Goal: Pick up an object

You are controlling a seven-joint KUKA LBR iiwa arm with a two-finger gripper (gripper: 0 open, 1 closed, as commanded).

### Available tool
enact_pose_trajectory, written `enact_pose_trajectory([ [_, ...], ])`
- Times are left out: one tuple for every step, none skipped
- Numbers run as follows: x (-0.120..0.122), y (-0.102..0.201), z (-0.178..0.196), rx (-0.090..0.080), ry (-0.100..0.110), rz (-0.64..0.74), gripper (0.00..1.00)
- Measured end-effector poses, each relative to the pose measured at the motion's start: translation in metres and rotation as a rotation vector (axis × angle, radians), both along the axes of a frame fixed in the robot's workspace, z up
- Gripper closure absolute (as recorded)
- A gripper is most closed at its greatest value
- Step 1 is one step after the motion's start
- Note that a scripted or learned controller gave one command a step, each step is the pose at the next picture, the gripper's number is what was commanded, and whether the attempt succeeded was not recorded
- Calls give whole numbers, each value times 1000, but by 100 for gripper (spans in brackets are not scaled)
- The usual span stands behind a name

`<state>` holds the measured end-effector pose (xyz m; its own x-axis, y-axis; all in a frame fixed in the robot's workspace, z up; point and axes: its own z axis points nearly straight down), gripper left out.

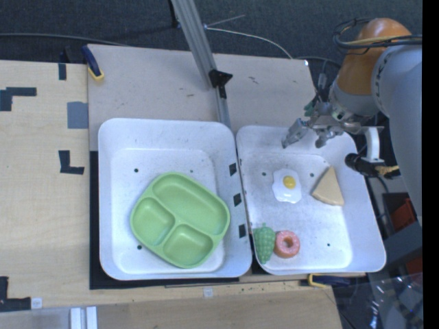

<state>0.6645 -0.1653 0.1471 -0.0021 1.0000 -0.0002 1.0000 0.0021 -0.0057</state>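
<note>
The gripper hangs open, holding nothing, at upper right. The toy egg below looks light and flat; pinch its edges.

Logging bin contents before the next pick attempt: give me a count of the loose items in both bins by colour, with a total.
Green: 2, the divided plate in the left bin and a small leafy toy in the right bin
White with yellow: 1, the fried egg
Tan: 1, the wedge
Pink: 1, the doughnut
Total: 5
</note>
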Motion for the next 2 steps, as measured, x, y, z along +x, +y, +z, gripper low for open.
enact_pose_trajectory([
  [-2, 1, -55, 0, 1, 1, 0],
  [0, 2, -40, -2, -4, 3, 100],
])
